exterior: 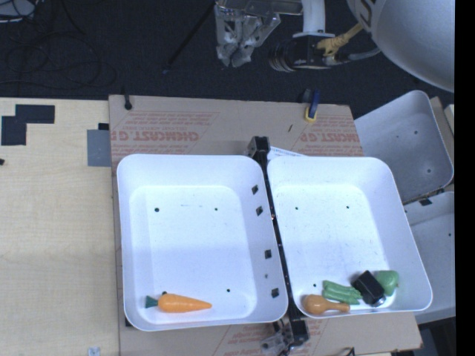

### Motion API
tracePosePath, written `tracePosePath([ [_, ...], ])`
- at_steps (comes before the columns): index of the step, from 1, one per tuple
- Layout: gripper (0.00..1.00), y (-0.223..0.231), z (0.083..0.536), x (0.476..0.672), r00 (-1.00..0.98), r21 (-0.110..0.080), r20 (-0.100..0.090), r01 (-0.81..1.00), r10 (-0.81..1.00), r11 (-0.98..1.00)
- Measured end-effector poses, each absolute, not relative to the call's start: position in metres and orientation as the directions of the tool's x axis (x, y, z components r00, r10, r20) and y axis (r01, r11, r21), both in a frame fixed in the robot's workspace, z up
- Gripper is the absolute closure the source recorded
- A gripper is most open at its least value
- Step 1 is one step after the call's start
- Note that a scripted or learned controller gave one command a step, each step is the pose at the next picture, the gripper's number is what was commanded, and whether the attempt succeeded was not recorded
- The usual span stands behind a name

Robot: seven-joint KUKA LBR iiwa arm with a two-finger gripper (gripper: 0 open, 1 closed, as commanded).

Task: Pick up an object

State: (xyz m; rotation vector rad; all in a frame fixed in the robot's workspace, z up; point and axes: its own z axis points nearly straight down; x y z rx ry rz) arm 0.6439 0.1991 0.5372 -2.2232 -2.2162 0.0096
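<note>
The gripper (pixel 239 41) hangs well above the left bin (pixel 133 199), its jaws clenched on nothing; the carrot (pixel 184 302) lies near that bin's front wall.

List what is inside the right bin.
The right bin holds a cluster in its near corner: a black block lying over green toy vegetables, and an orange, pear-shaped piece. Whatever lies beneath the black block is covered.
</note>
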Motion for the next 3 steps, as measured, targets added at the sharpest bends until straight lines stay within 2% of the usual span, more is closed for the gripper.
tracePosePath([
  [1, 1.0, 0.245, 0.537, 0.644, -0.004, -0.004, -0.001, 1.0, 1.0, 0.004],
  [2, 1.0, 0.206, 0.537, 0.644, 0.002, -0.006, -0.002, 1.0, 1.0, -0.002],
  [3, 1.0, 0.245, 0.537, 0.644, -0.004, -0.004, -0.001, 1.0, 1.0, 0.004],
])
